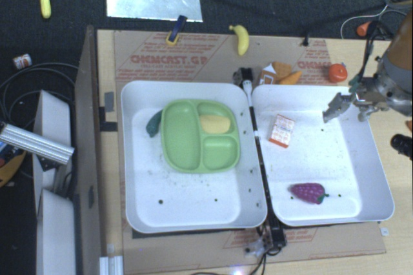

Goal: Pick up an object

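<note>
A purple bunch of toy grapes point(308, 192) lies near the front edge of the right bin point(369, 157), the thing closest to the camera. Further back in that bin, toward its left wall, a small white and orange box point(281, 131) rests at a tilt, well apart from the grapes. The gripper point(338, 106) hangs over the bin's back right part, its fingers spread open with nothing between them, apart from both the box and the grapes.

In the left bin point(139, 157) a green divided plate point(199, 136) sits near the middle, with a pale yellow item point(215, 123) in its back right compartment. A dark green object point(153, 123) lies just beside the plate's left rim.

On the surface behind the bins are a yellow banana point(241, 39), an orange piece point(288, 75) and a red-orange round fruit point(337, 72) near the right bin's back edge.
</note>
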Controlling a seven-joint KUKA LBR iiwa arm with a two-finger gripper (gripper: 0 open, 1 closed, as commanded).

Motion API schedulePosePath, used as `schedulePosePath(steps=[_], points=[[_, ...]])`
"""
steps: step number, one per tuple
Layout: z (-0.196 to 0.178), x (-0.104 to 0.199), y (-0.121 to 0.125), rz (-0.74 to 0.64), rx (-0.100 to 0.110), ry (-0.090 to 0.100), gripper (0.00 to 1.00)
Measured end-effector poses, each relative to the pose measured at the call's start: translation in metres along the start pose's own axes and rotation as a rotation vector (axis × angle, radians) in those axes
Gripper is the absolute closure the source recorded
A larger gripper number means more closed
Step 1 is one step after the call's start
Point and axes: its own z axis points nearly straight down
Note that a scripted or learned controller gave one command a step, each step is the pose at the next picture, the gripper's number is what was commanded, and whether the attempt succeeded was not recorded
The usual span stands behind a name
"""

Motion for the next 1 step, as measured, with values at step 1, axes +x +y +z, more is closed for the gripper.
schedulePosePath(steps=[1], points=[[0.0759,0.0232,0.0631,-0.005,-0.001,0.000,0.00]])
